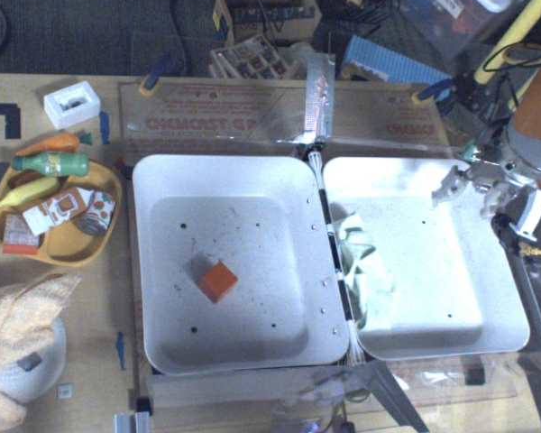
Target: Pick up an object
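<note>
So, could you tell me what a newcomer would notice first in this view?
Probably the orange block, lying alone in the left bin. Next, the pale crumpled item against the right bin's left wall, and the arm's pincer over that bin's far right corner.

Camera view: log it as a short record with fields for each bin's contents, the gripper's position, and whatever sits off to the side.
left bin: one orange block, lying left of the bin's centre
right bin: crumpled pale cloth against its left wall
gripper: above the right bin's upper right corner, apart from both the block and the cloth
arm: enters from the right edge
beside the bins: yellow bowl of toy food on the left of the bench
</note>
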Robot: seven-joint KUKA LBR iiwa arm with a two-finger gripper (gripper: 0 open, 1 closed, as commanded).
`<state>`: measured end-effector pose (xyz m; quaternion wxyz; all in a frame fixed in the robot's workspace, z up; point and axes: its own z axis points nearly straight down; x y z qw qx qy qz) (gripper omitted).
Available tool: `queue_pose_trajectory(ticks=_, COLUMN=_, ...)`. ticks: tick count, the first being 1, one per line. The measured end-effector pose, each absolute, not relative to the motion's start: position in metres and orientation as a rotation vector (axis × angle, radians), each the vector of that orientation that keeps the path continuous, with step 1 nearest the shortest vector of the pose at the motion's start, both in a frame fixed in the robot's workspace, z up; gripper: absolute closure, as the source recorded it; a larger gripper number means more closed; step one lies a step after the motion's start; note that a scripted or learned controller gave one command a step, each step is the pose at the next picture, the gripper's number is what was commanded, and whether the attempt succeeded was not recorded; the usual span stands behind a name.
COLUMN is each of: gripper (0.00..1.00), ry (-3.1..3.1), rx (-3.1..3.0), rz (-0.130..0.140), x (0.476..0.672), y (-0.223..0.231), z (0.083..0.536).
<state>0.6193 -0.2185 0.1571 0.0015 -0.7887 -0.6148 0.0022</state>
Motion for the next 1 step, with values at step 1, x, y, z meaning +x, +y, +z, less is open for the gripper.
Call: queue_pose_trajectory(ticks=1, gripper=0.0, ry=-1.895, rx=-2.496, rz=0.01, x=0.5797, y=-0.1289, z=0.1932)
